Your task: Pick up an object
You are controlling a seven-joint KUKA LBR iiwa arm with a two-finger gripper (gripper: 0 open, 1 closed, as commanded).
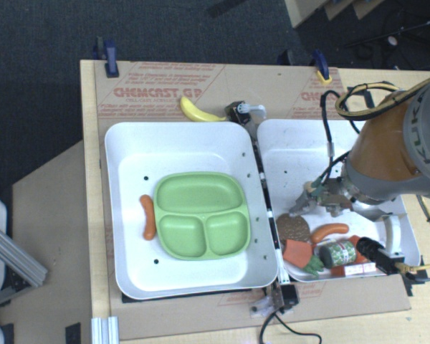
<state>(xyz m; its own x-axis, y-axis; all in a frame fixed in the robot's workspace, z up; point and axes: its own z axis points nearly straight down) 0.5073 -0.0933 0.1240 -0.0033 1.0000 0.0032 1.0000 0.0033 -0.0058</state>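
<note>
My gripper (317, 198) hangs low in the right bin (294, 145), just behind a cluster of toy food at the bin's front. Closest to it is a brown round patty (292, 228), with an orange sausage (330, 230) to the right of that. A red wedge (297, 253) and a dark green can (339, 253) lie nearer the front wall. Nothing is seen held. The arm's grey and orange body (387, 156) covers the right side of this bin.
The left bin (122, 192) holds a green divided plate (201, 215) and another orange sausage (149, 217) to the plate's left. A banana (199, 112) lies on the bench behind the left bin. Cables (326, 120) loop over the right bin's back.
</note>
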